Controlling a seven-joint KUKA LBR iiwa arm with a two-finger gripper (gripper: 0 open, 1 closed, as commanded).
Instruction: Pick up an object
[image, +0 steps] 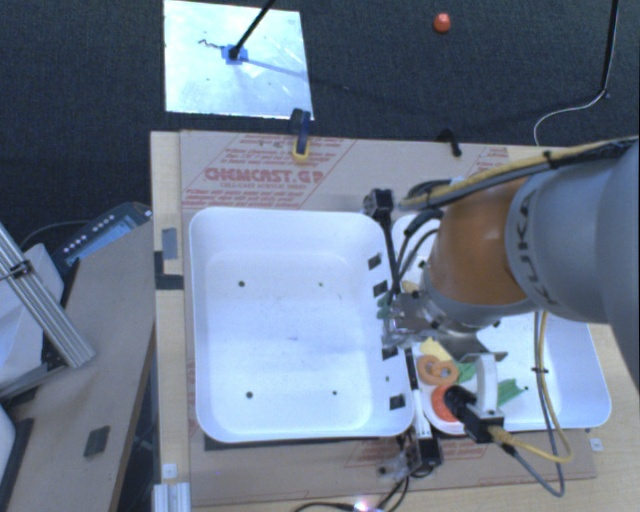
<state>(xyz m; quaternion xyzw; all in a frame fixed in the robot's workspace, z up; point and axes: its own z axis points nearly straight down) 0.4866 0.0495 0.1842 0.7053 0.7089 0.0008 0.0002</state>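
Note:
My gripper is low over the near-left part of the right bin, close to the wall between the two bins. The bulky grey and orange wrist covers most of it. Just in front of it lie an orange ring, a yellow piece and a red-orange object. A green object sits a little to their right. I see nothing held in the gripper.
The left white bin lies beside the right one, with small black clips along the shared wall. Both rest on a cardboard sheet. The arm covers much of the right bin.

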